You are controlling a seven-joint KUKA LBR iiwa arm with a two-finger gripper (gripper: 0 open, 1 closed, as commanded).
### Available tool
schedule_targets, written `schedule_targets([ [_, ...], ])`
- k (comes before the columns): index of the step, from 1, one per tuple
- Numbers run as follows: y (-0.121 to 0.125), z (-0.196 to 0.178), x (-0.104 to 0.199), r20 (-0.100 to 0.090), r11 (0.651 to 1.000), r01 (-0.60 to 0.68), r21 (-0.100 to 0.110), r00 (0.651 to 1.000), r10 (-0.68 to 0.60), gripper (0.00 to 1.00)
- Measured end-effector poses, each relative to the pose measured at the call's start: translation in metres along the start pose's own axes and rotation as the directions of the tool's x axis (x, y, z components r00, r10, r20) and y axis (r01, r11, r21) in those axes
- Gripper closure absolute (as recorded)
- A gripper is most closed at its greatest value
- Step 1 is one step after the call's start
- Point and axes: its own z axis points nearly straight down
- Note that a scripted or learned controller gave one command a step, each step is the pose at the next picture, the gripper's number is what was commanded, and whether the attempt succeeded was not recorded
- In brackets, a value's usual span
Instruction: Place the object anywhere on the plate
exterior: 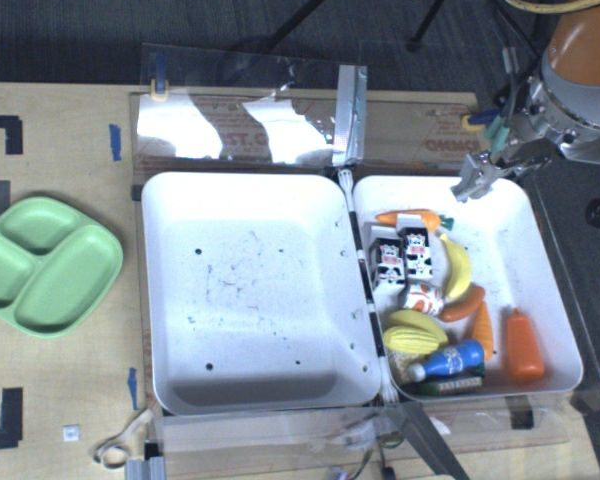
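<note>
Legible text: faint reversed-looking print on the cardboard strip (450, 140) behind the right bin, too washed out to read. Small carton (400, 255) in the right bin has black-and-white cow-pattern graphics, lettering too small to make out. Blue bottle (450, 361) has a white label band, unreadable.

Arm: comes in at the tabletop's back right corner, orange band (583, 43) up top, grey wrist below it, tilted down and left. Pincer (472, 185) hangs over the back rim of the right bin (550, 268), near that bin's back edge. Nothing visible between its tips. Can't tell whether the tips are spread or pressed together, they blur into one grey blob.

Plate (45, 264): green, three compartments, sits on the bare wood at the tabletop's left edge, well apart from both bins. Nothing lying in its compartments.

Candidate objects are all in the right bin, packed along its left wall and front:
- carrot (410, 219) at the back of the pile, just behind the carton
- banana (458, 268) just right of the carton
- yellow corn-like piece (415, 333) toward the front, touching the blue bottle
- orange bottle (523, 347) near the bin's front right corner
- reddish-orange piece (465, 306) between banana and bottles

Left bin (180, 208): white floor with faint scuffs and a few dark dots.

Blue tape marks (114, 141) on the wood near the left bin's back left corner.
</note>
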Motion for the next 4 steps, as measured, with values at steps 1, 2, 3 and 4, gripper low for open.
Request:
schedule_targets([
  [1,-0.011,-0.048,-0.02,0.001,0.987,-0.162,0.0,0.987,0.162,1.0],
  [2,-0.063,0.076,0.016,-0.001,1.0,0.007,0.002,1.0,-0.007,1.0],
  [3,-0.076,0.128,-0.029,-0.001,1.0,0.011,0.002,1.0,-0.011,1.0],
  [4,-0.062,0.179,-0.025,-0.002,1.0,-0.023,0.003,1.0,0.023,1.0],
])
